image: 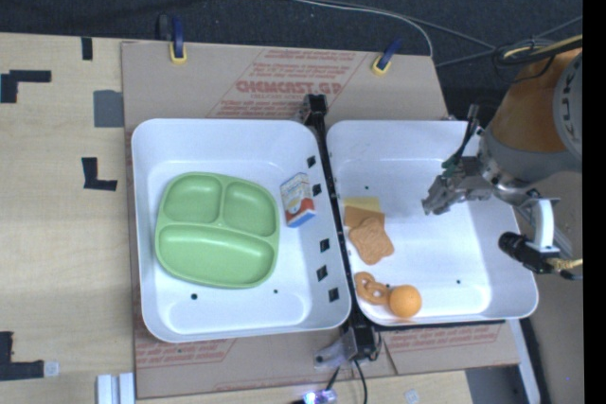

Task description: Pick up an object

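In the right bin (pixel 473 298) lie a yellow cheese slice (pixel 363 204), a brown toast-like piece (pixel 370 239), a small pretzel (pixel 368 288) and an orange ball (pixel 405 301), all along its left side. My gripper (pixel 441 196) hangs over the middle of this bin, right of the cheese slice and apart from it. Nothing shows between its fingers. The left bin (pixel 227 312) holds a green divided plate (pixel 217 229) and a small carton (pixel 298 201) near its right wall.
The bins sit side by side on a cardboard sheet (pixel 275 80) held by clamps. The arm's grey body and orange band (pixel 535 123) reach in over the right bin's right wall. Cables cross the dark floor behind the bench.
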{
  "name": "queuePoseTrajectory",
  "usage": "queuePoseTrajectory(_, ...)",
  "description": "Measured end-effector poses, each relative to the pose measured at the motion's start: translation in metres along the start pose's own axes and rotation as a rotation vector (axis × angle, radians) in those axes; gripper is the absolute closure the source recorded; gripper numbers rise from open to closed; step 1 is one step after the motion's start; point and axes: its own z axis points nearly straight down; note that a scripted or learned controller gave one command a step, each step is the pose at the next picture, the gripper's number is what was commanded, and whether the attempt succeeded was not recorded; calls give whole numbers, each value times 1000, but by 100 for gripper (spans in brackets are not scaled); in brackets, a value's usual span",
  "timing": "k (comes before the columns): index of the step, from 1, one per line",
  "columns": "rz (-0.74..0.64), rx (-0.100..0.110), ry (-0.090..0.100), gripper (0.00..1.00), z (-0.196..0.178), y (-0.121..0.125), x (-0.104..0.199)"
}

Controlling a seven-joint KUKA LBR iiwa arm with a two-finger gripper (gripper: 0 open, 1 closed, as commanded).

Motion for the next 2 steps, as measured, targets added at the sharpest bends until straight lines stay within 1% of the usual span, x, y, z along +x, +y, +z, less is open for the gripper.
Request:
queuePoseTrajectory(1, 0, 1, 0, 100, -44, 5, -4)
queuePoseTrajectory(2, 0, 3, 1, 100, -75, 6, -4)
